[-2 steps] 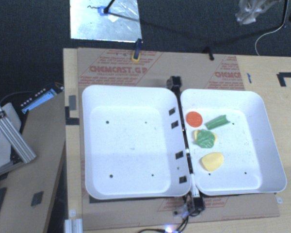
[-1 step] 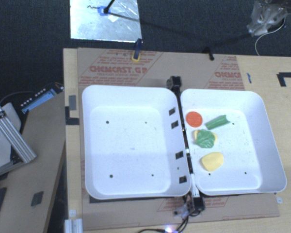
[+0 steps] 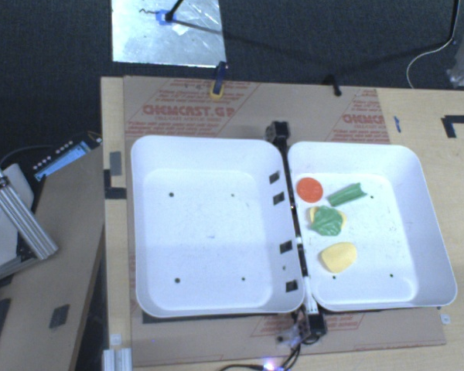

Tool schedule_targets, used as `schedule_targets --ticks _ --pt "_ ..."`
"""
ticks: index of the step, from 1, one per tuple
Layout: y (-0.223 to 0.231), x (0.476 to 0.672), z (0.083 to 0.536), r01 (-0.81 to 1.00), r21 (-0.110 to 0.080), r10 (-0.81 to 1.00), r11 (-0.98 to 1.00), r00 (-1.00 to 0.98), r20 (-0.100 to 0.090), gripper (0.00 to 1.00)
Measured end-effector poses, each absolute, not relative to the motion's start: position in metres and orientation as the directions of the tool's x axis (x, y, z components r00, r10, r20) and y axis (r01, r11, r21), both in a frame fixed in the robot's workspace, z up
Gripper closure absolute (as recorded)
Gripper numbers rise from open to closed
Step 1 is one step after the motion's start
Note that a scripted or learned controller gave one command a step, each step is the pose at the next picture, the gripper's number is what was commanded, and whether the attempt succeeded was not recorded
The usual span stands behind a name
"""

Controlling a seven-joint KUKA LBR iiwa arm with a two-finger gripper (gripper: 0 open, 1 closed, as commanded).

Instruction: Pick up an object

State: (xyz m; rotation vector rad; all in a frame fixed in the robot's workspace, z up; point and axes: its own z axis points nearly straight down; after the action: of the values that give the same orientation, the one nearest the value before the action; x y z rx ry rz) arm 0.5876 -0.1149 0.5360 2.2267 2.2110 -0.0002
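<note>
Camera view: red disc (image 3: pixel 309 188), green pod (image 3: pixel 346 195) and yellow piece (image 3: pixel 338 256) crowd together, risking a glancing grasp; finger state unknowable.

Red disc (image 3: pixel 309 189), green pod (image 3: pixel 346 195), green lump (image 3: pixel 327 221), yellow lump (image 3: pixel 338 256), clustered in right bin (image 3: pixel 429 230)

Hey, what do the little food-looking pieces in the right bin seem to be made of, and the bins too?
The red disc, green pod, leafy green piece and yellow lump look like moulded plastic toy food: flat, saturated colours and smooth rounded shapes. Rubber or foam can't be ruled out. The right bin and left bin look like thin matte white plastic, with rounded formed rims.
</note>
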Motion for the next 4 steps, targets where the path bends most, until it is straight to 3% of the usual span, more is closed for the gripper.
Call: schedule_targets --ticks 1,4 --pt "-0.135 0.669 0.534 1.0 0.006 1.0 0.003 -0.003 -0.003 1.0" --pt "-0.207 0.572 0.536 1.0 0.003 1.0 -0.001 0.001 -0.002 1.0"
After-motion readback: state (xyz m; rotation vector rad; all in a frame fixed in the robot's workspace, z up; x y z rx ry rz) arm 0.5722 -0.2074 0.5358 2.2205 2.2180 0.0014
